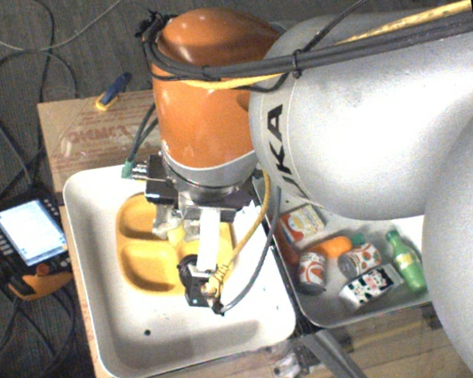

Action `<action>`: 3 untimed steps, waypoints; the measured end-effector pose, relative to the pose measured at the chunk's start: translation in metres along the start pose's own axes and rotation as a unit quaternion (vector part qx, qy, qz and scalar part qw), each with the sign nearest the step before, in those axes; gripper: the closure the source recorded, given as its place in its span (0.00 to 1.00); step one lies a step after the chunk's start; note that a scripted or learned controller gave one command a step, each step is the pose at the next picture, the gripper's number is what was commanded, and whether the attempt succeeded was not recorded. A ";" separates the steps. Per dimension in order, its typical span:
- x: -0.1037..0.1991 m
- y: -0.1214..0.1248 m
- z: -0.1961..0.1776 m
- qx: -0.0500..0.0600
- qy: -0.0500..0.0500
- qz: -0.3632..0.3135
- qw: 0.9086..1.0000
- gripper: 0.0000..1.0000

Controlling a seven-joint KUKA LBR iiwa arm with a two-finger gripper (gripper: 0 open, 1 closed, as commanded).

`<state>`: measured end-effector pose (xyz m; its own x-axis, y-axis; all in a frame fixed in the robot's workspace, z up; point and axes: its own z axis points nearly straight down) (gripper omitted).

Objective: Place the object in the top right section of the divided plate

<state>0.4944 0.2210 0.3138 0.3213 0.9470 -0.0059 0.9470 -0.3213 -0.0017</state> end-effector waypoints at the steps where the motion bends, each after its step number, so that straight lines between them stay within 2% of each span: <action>1: 0.001 -0.001 -0.007 0.003 -0.001 -0.002 1.000 1.00; 3: 0.004 -0.005 -0.022 0.009 -0.003 -0.006 1.000 1.00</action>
